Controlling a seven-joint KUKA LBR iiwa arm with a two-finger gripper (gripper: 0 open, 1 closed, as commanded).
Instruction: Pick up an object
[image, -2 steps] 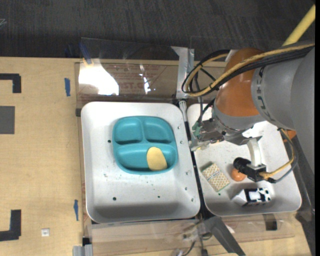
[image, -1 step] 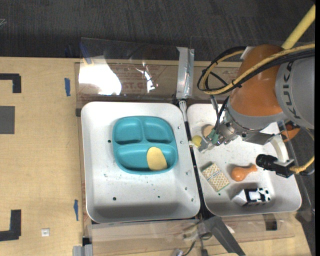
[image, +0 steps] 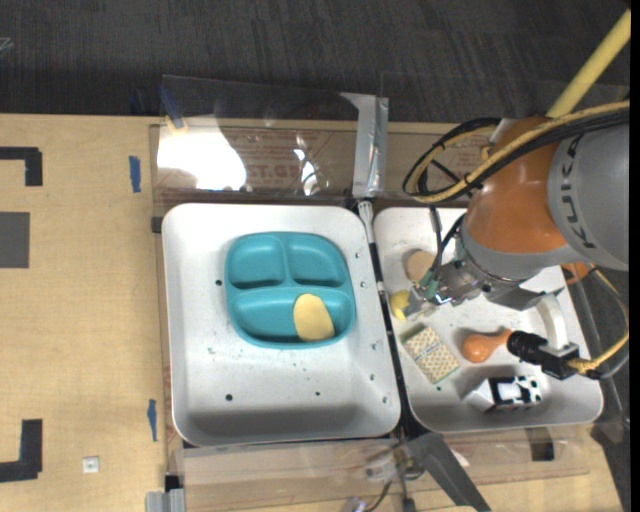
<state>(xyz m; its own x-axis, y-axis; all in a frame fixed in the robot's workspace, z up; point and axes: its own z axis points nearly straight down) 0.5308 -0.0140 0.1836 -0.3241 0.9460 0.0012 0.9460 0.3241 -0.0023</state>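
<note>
Arm (image: 540, 200) was over right bin (image: 580, 400), gripper (image: 432, 288) low near bin's left wall, by tan lump (image: 418, 264) and yellow piece (image: 399, 303). Jaw state: couldn't tell. Patterned block (image: 430, 352), orange item (image: 482, 345), black-white cube (image: 516, 391) lay nearby. Left bin (image: 200, 400): teal tray (image: 262, 270) with yellow egg (image: 314, 318).

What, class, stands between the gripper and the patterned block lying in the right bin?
Nothing visible does. The gripper hangs over the right bin, and the patterned block lies just below it in the picture, with bare bin floor between. The orange toy sits off to the block's right.
</note>
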